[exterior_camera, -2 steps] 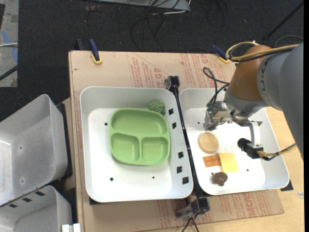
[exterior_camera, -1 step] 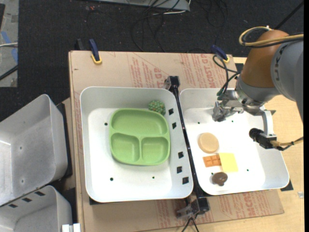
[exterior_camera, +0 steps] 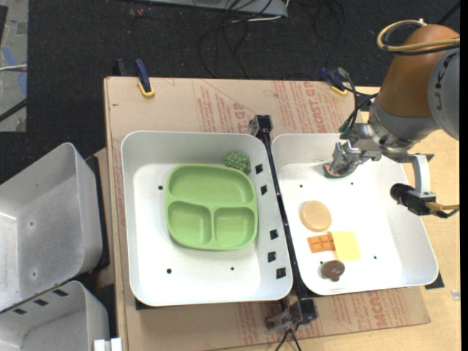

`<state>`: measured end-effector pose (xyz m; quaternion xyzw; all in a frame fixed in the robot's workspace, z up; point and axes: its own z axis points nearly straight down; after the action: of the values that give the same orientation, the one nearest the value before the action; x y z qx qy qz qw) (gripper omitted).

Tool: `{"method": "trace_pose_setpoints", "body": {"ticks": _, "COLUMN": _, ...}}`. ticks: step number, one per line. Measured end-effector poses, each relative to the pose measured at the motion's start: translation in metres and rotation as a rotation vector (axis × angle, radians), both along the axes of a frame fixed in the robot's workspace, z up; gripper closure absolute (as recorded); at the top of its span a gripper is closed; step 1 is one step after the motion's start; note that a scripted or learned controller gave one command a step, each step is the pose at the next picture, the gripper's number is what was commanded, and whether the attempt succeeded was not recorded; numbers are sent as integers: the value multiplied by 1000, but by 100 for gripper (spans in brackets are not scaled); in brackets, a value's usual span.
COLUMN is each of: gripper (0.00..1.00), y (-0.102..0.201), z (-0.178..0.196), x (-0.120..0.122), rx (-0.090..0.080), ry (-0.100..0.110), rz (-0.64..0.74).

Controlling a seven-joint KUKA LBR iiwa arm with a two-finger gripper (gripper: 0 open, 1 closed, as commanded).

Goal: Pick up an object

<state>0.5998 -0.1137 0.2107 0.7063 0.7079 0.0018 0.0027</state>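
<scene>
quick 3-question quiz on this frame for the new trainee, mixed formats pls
1. True or false: the green divided plate lies in the same bin as the tan round disc.
2. Multiple choice: what sits directly beside the yellow square, touching its left edge? A) the orange waffle-like square B) the green bumpy ball C) the dark brown piece
3. Fill in: the gripper is near the ____ wall of the right bin, away from the four items at its front.

Key: 1 false, the plate is in the left bin; 2 A; 3 back (far).
</scene>
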Motion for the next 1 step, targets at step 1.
{"method": "trace_pose_setpoints", "body": {"ticks": 1, "gripper": 100, "y": 0, "z": 40, "x": 1, "rx": 0, "ry": 0, "rz": 0}}
